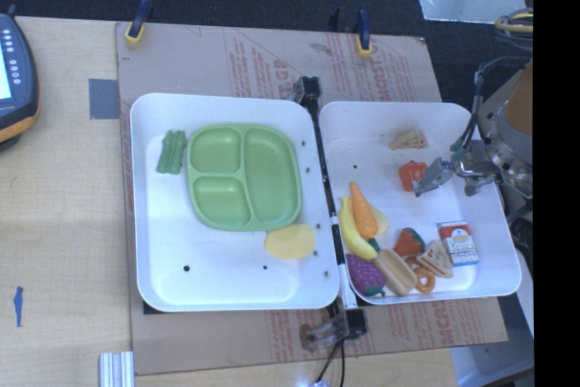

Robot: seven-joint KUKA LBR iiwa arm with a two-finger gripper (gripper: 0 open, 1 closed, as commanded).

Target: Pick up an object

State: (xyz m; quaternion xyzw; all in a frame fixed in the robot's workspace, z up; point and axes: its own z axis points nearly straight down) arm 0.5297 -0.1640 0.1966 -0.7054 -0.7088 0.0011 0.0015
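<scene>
From my remote station I see the candidate objects lying in the right bin (362, 118). A red piece (412, 174) sits near the bin's middle, just left of the gripper (450, 178). A tan wedge (409, 139) lies above it, toward the far wall. Along the bin's left side a carrot (362, 208) rests on a banana (353, 236), and below them a purple grape bunch (365, 275) sits in the near left corner. Beside the grapes lies a hot dog (396, 270), with a strawberry-like red piece (409, 242) just above it, a pretzel (433, 263) to its right, and a small carton (459, 243) near the right wall.

The gripper hangs over the right half of this bin, its two grey fingers spread apart, one reaching toward the red piece. I see nothing between the fingers. Whether the left fingertip touches the red piece I cannot tell.

The left bin (149, 222) holds a green divided plate (245, 175), a green bean pod (170, 151) to the plate's left, and a yellow chip-shaped piece (290, 241) just beside the plate's near right corner. Both bins rest on a cardboard sheet (263, 63) held by two clamps (139, 21). A handheld pendant (14, 77) lies at the bench's left edge.
</scene>
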